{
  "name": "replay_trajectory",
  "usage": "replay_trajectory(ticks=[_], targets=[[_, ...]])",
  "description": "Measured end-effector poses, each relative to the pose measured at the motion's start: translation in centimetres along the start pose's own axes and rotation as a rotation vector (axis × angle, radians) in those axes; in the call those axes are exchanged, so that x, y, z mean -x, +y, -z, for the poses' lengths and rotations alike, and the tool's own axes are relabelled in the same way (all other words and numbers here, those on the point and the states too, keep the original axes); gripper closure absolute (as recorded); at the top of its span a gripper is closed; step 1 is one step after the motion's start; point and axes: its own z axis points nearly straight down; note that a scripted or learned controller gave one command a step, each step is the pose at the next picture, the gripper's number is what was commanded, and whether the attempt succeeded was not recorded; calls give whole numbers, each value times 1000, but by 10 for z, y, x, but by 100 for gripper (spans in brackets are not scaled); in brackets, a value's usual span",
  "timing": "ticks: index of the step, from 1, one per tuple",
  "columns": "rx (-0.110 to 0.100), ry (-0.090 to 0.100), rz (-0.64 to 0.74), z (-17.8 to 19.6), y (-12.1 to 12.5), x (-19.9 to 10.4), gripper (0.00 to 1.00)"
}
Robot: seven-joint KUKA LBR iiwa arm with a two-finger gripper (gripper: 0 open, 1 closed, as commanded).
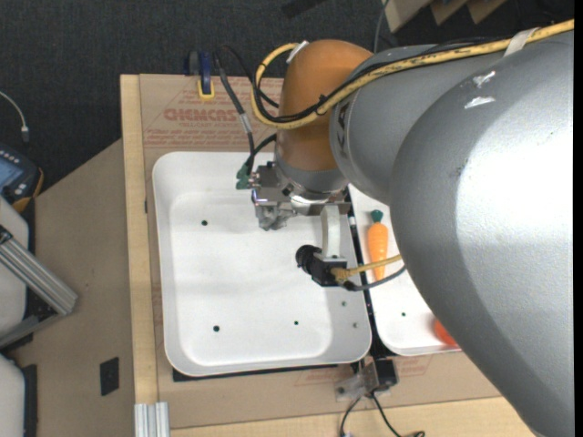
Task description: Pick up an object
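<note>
The grey two-finger gripper (268, 215) hangs over the upper part of the left shallow white bin (182, 271); I cannot tell how its jaws stand. A small orange toy carrot (377, 241) lies in the right bin (401, 330), seemingly the likeliest target, so the arm should centre over it before descending.

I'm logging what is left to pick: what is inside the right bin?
A toy carrot lies near the right bin's left wall, and an orange scrap shows at the arm's edge. The arm covers the remainder.
</note>
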Motion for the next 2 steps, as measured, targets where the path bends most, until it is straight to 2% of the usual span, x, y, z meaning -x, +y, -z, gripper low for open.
replay_trajectory(ticks=[1,2], targets=[[5,-1,0,-51,10,-70,100],[13,-1,-5,-80,90,-63,100]])
